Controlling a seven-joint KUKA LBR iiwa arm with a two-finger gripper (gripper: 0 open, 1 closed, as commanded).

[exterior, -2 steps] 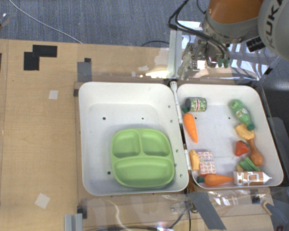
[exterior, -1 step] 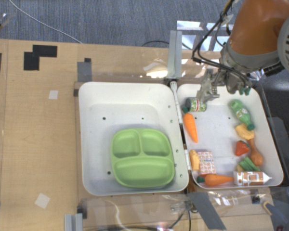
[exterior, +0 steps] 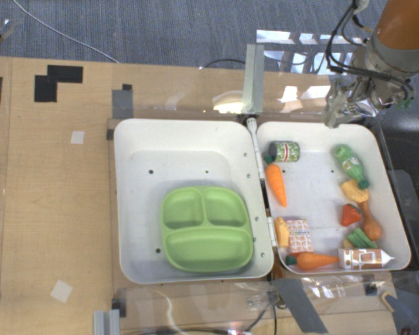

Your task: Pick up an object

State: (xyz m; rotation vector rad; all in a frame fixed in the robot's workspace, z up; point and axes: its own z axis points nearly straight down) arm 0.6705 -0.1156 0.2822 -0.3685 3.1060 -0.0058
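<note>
While the gripper (exterior: 333, 114) hangs just beyond the far rim of the right bin (exterior: 314, 187), whether it is spread or pressed together cannot be told. Inside that bin lie a carrot (exterior: 276, 184), a green can (exterior: 284, 151) and a green bottle (exterior: 350, 163). Left of it, another bin (exterior: 146, 152) holds a green divided plate (exterior: 207, 228).

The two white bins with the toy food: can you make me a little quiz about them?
1. True or false: the green plate lies in the right bin.
2. Which lies nearest the wall between the bins? A. green bottle B. long carrot C. milk carton
3. Fill in: the robot's hand is above the right bin's ____ edge.

Key: 1 false, it lies in the left bin. 2 B. 3 far.
</note>
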